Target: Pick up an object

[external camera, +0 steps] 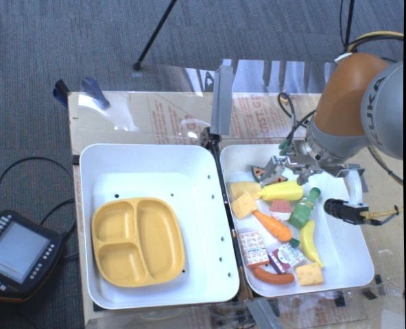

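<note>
1. The table (155, 118) is carrying two shallow white bins side by side, with the grey and orange arm (357, 101) reaching in from the right.
2. The left bin (148, 160) is holding a yellow divided plate (138, 240) toward its near left part.
3. The right bin (347, 252) is holding a crowd of toy food, and the jaws (295, 164) are hanging over its far part; whether they are apart or together I cannot tell, and nothing is showing between them.
4. The likeliest target seems to be the yellow corn-like piece (280, 192), lying just below the jaws toward the camera, its long axis running roughly left to right with a slight tilt. It is touching the green bottle (303, 210) at its right end.
5. The carrot (273, 226) is lying further toward the camera, slanting from upper left to lower right, thick end lower right.
6. The banana (310, 242) is running nearly front to back beside the carrot, and the sausage (273, 276) is lying left to right near the front wall.
7. Cheese wedges (243, 204) and small packets (253, 247) are filling the gaps, so a descent onto the corn-like piece would likely need a grip closing across its short width, front to back.
</note>
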Robot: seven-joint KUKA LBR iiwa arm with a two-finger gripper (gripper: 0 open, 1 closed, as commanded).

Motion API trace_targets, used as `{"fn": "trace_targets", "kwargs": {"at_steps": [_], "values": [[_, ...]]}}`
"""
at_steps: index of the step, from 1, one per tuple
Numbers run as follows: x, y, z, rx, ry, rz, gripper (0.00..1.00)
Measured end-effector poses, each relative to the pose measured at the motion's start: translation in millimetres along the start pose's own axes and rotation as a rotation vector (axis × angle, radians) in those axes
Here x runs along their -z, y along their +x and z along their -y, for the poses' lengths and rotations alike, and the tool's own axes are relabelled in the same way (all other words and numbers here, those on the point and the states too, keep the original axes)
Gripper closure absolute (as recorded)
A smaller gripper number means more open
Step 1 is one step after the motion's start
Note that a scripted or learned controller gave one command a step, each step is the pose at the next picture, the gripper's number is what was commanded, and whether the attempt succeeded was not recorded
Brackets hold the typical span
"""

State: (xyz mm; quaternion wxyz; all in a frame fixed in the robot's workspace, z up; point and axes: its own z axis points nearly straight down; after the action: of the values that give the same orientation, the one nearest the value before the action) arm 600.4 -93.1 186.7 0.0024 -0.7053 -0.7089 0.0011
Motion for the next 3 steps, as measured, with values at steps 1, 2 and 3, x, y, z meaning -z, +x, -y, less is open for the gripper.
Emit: {"fn": "trace_targets", "kwargs": {"at_steps": [1,2,3], "values": [[-102.0,-63.0,42.1,0.012,0.003,0.0,0.0],[-101.0,-5.7,82.4,0.093,0.001,-0.001,0.0],[-58.2,-19.8,65.9,0.125,-0.005,0.001,0.0]]}}
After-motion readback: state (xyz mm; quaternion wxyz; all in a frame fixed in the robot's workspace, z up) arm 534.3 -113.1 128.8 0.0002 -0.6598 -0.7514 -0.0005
